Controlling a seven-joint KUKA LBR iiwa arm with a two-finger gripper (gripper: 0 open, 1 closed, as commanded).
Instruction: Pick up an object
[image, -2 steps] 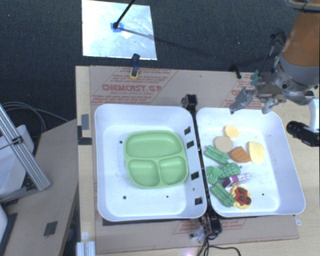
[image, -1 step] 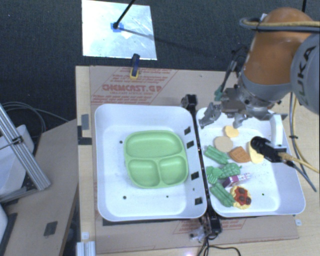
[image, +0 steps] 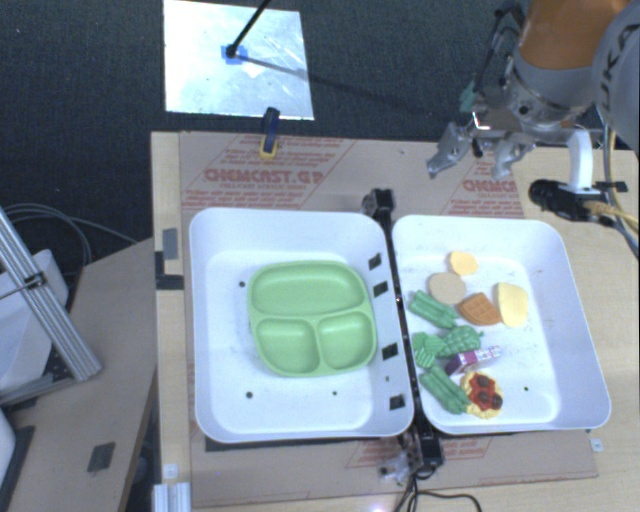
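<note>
Brown board covers the bench (image: 300, 175) under two white bins. Left bin (image: 215, 330) holds a green divided tray (image: 310, 317). Right bin (image: 570, 330) holds toy food (image: 463, 330): yellow and tan pieces, green pods, a purple item, a pizza slice. Above the right bin's far edge, the gripper (image: 478, 160) hangs with fingers spread, grasping nothing.

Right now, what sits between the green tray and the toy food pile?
In the camera view, the two bins' adjoining white walls with black clips separate the green tray from the toy food pile. No loose object lies between them.
</note>
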